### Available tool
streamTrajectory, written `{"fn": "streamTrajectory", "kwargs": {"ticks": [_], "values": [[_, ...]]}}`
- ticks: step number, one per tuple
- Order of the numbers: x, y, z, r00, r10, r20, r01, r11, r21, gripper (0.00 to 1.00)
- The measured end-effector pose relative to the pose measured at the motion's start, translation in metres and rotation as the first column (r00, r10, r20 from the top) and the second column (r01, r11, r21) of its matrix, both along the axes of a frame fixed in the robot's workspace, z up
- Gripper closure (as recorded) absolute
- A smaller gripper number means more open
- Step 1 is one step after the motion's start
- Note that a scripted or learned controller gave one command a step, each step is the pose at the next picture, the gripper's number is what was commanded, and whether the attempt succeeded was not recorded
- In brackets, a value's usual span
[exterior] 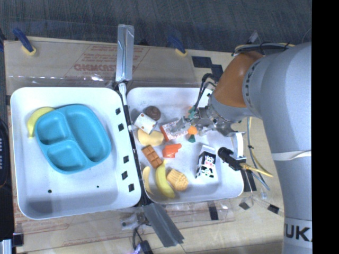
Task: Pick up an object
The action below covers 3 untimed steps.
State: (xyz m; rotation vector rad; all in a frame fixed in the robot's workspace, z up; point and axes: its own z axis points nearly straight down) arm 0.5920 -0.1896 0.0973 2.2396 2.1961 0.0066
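My gripper (179,126) reaches into the middle of the right bin (228,190), low over the toy food. Just beneath and beside it lie a red-orange piece (171,150) and a small orange bit (190,138). To its left are a brown ball (152,111), a white block (144,122) and a pale yellow piece (151,137). Nearer the front lie a brown chocolate bar (152,155), a banana (161,181), a golden ridged piece (179,180) and a black-and-white carton (206,165). I see nothing clearly held.
The left bin (32,194) holds a blue divided plate (74,136) with a yellow banana (35,118) tucked behind its left edge. The grey arm (275,105) with its orange band (233,86) covers the right bin's right side. A divider wall (127,142) separates the bins.
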Motion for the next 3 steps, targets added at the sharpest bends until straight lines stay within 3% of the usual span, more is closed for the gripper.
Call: {"fn": "streamTrajectory", "kwargs": {"ticks": [1,2,3], "values": [[0.044,-0.012,0.002,0.997,0.079,0.004,-0.079,0.997,-0.002,0.00],[0.046,-0.011,0.014,0.996,0.085,0.007,-0.085,0.996,-0.004,1.00],[0.068,0.030,0.136,0.993,0.114,0.006,-0.114,0.993,-0.003,1.00]]}}
